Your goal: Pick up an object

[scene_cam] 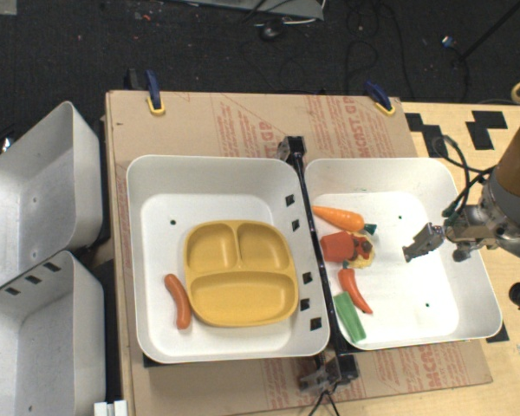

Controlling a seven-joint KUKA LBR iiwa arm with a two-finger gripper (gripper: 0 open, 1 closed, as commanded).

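Observation:
The right bin point(451, 319) holds an orange carrot point(339, 218), a red pepper-like toy point(340, 247) with a small dark and yellow piece point(363, 248) beside it, a red chili point(354, 289) and a green piece point(350, 317). My gripper point(423, 243) hangs over the right part of that bin, to the right of the toys and apart from them. Nothing shows between its fingers. In the left bin point(147, 232) lie a yellow divided plate point(240, 272) and an orange sausage point(178, 301).
A dark divider point(310, 241) runs between the two bins. Both bins rest on a cardboard sheet point(243, 120). Spare white bins point(35, 232) stand at the far left. The grey arm point(511, 198) enters from the right edge.

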